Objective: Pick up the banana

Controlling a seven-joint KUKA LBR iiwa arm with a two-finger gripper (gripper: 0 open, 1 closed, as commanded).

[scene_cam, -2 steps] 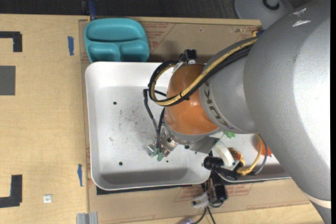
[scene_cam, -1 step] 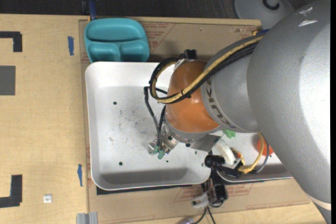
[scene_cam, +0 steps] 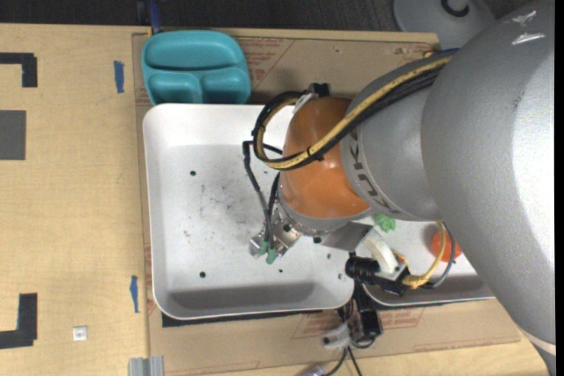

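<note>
My gripper (scene_cam: 268,247) hangs low over the middle right of the left white bin (scene_cam: 176,189), just above its floor. A small green bit shows at its tip, too small to identify. The grey arm with its orange band (scene_cam: 322,163) reaches in from the right and covers nearly all of the right bin (scene_cam: 441,291). Whatever lies beneath the arm is hidden, and I cannot make out a banana in the uncovered parts.
A teal two-compartment tray (scene_cam: 196,66) stands just behind the left bin. In the right bin, an orange object (scene_cam: 446,247) and a small green piece (scene_cam: 385,224) peek out from under the arm. Brown cardboard surrounds both bins.
</note>
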